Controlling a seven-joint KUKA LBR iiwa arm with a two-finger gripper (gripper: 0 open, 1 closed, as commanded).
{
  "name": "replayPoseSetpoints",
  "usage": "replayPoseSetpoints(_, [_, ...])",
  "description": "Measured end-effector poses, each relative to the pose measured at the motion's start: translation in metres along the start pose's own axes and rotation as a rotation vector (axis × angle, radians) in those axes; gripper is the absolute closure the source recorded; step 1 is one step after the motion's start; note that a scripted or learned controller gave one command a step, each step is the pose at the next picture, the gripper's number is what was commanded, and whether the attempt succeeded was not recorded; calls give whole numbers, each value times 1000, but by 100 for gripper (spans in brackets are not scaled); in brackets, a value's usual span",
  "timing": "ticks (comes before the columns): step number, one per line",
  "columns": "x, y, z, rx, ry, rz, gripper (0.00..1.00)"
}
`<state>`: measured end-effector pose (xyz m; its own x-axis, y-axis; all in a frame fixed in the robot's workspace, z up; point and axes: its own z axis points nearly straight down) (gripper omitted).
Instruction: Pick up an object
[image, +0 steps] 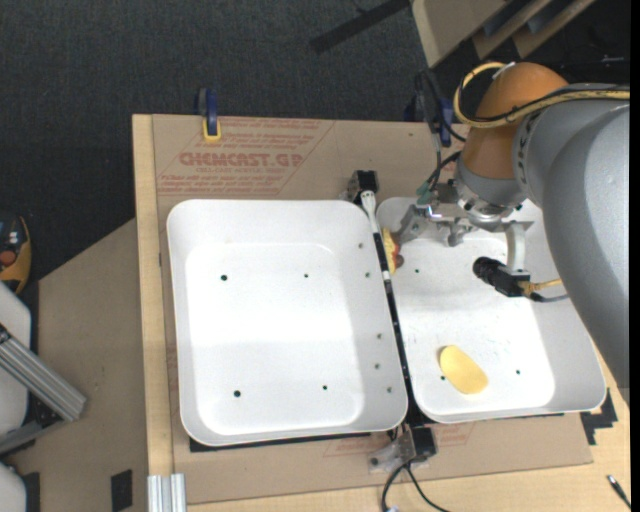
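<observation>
Nearest me, the yellow oval piece (463, 369) lies flat by the front edge of the right bin (560, 395), with nothing crowding it. The gripper (415, 225) hangs well apart, over the bin's far left corner. Open or closed, I can't tell. I'd centre above the piece, then descend straight. A small reddish thing (391, 255) sits against the left wall.

The brown bench (152, 300) carries a left bin (270, 335) beside a right bin (505, 325).
</observation>
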<state>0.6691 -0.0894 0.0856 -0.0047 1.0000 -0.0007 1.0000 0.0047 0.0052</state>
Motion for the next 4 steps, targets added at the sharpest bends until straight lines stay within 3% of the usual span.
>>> replayPoseSetpoints(1, [-70,-3,0,2,-3,9,0])
replayPoseSetpoints(2, [2,-2,0,6,3,-1,0])
replayPoseSetpoints(3, [-10,0,-137,-10,-2,4,0])
replayPoseSetpoints(4, [-9,-1,-139,0,-2,3,100])
